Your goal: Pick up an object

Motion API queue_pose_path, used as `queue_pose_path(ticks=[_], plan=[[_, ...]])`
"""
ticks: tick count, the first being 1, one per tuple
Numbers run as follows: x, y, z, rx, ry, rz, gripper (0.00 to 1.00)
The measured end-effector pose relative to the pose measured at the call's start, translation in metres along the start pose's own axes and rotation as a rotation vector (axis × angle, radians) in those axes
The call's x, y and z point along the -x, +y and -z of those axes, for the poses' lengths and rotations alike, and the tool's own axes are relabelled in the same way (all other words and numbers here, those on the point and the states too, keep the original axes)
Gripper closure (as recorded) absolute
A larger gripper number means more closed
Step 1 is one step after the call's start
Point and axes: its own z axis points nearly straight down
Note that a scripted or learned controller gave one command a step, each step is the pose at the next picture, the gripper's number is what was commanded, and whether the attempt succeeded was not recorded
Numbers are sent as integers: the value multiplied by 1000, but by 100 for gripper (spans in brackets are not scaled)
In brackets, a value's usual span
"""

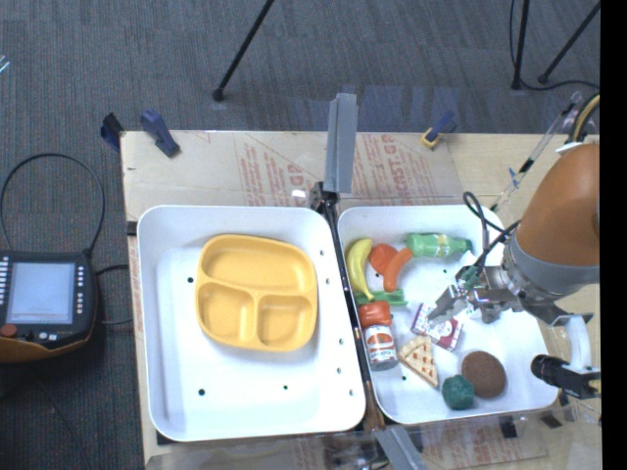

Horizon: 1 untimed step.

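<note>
My gripper hangs low in the right bin, just above a small maroon and white packet. Whether it touches the packet I cannot tell. Around it lie a yellow banana, an orange-red toy vegetable, a green bottle, a red-capped jar, a waffle-patterned wedge, a brown round disc and a dark green ball. The grey arm with its orange band comes in from the right.
The left bin holds a yellow three-compartment plate. A grey upright post stands behind the divider between the bins. A teach pendant lies off the bench at left. Clamps sit on the bench's back edge.
</note>
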Motion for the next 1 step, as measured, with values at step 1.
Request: queue_pose_path(ticks=[1], plan=[[-6,22,-97,12,-4,144,0]])
